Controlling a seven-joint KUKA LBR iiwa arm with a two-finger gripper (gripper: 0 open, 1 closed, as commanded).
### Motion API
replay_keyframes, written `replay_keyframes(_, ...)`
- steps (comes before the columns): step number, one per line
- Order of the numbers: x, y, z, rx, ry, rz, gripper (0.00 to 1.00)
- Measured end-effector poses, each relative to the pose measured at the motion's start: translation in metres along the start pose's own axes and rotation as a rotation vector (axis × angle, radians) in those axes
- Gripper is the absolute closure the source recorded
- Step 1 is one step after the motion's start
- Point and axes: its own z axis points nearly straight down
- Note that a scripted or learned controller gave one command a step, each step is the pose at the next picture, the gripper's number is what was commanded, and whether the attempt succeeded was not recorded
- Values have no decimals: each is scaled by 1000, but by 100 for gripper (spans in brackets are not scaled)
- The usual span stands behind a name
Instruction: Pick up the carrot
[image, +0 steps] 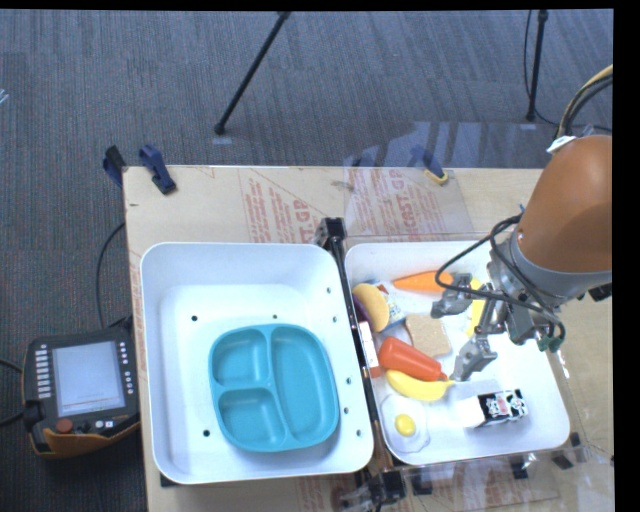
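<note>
The carrot (420, 282) is an orange tapered piece lying flat near the back wall of the right bin (556, 400), its tip pointing right. My gripper (472, 358) hangs over the middle of that bin, to the right of and nearer than the carrot, apart from it. It sits just right of a red-orange piece (408, 358) and a yellow banana (420, 387). I see nothing held in it. The arm's orange band (575, 215) covers the bin's far right corner.
The right bin also holds a bread slice (432, 335), a yellow and purple piece (372, 303), a fried egg (404, 425) and a black-and-white carton (500, 407). A blue divided plate (272, 388) lies in the left bin (165, 300). A teach pendant (80, 385) sits at left.
</note>
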Motion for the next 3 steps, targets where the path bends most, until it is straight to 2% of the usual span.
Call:
replay_keyframes(1,-47,-31,156,-1,-1,135,0)
replay_keyframes(2,37,-16,159,0,-15,405,0)
replay_keyframes(3,-27,0,162,0,-1,538,0)
